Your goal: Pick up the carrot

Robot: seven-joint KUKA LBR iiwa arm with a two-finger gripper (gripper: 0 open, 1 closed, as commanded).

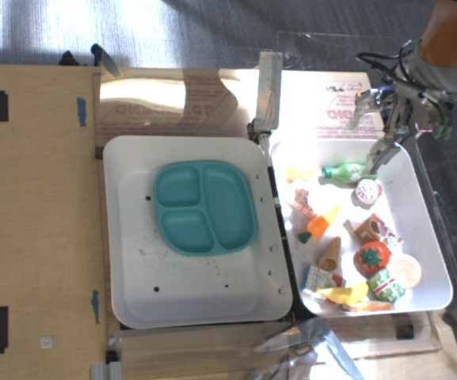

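Gripper: two-finger metal gripper (378,145) above right white bin's (434,236) far edge, fingers apart, nothing between them.
Carrot: small orange plastic carrot (317,226) mid-bin, well short of gripper.
Neighbours: green plastic bottle (344,172) lies between; pink toy piece (302,203) just beside carrot.
Risk: probably clips bottle or grabs a neighbour; clutter tight, glare blurs outlines.

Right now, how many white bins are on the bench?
2. The left bin holds a teal plate. The right bin holds the toy food, including the carrot, with the gripper over its far edge.
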